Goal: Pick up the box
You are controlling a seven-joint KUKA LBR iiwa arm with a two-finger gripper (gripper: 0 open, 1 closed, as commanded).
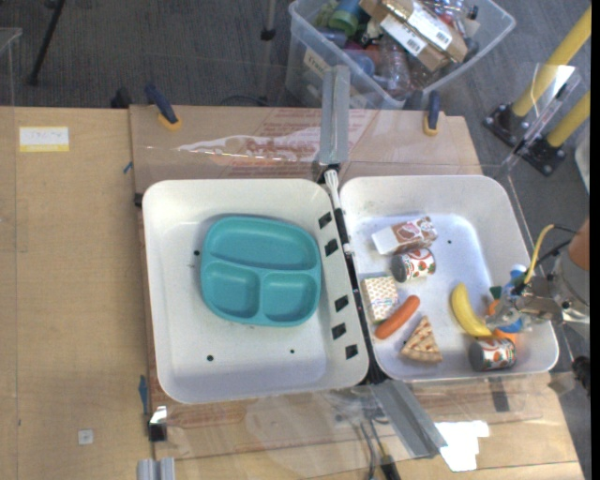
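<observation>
Sitting nearest the front wall of the right bin (441,373) are a silver can (492,353) lying on its side and a toy pizza slice (421,342), with a toy sausage (397,317) lying just behind the slice. A banana (469,312) is resting a little farther in, and just beside it, toward the bin's right wall, the gripper (511,307) is hanging low over the floor amid blue and orange parts; whether it is released or clenched cannot be told, and nothing is showing in its grasp. Behind the sausage a flat patterned packet (380,295) is lying against the divider, while a teal divided plate (260,271) is filling the middle of the left bin (150,281). Farther back a small tin (412,265) is lying just in front of the box (405,234), a little red-and-white carton resting flat in the far left part of the right bin, well apart from the gripper. It is looking light and fairly stiff, though thin card is likely giving way under a hard squeeze; taking it across its narrower sides, away from the tin, is probably the safest hold. Beyond the bench a clear tote (487,28) of clutter is standing.
</observation>
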